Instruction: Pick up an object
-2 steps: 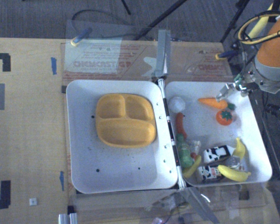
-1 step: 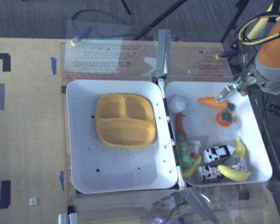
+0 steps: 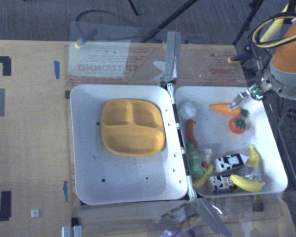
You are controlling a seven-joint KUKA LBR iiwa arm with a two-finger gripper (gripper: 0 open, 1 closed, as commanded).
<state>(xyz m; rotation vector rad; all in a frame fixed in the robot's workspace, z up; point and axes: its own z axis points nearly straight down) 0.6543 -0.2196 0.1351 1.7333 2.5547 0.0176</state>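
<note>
Pincer (image 3: pixel 237 102) hovers over the right bin's (image 3: pixel 275 132) far side, tips right at the carrot (image 3: pixel 222 108); I cannot tell its spread. Closing off-centre could nudge the carrot toward the tomato (image 3: pixel 238 125) and miss.

Left bin (image 3: pixel 84 147) — open floor around yellow tray (image 3: pixel 132 127), right bin (image 3: pixel 276 147) crowded

Matt yellow plastic tray (image 3: pixel 132 127), smooth white plastic bins (image 3: pixel 133 189), wood-look bench (image 3: pixel 29 147); glossy, probably plastic banana (image 3: pixel 247 182)
</note>
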